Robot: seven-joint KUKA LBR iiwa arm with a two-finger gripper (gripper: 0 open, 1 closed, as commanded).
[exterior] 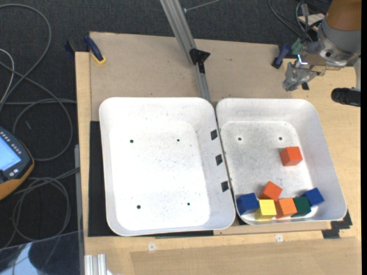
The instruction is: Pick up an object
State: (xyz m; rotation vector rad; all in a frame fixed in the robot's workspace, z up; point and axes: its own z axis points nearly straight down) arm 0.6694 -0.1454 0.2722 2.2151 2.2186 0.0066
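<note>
My gripper [294,82] hangs at the upper right, above the bench just beyond the far rim of the right bin [321,153]. Nothing shows between its fingers. An orange cube [291,155] lies alone in the middle right of that bin. Along the bin's near edge sit a blue cube [247,202], a yellow cube [267,207], an orange cube [272,189], another orange cube [285,207], a green cube [301,204] and a second blue cube [313,196].
The left bin [114,153] lies beside the right one, with black clips [218,159] along the seam. A slanted metal pole [182,33] rises from behind the bins. Blue clamps [96,49] hold the board's far corners. Cables and a handheld pendant [11,156] lie at the left.
</note>
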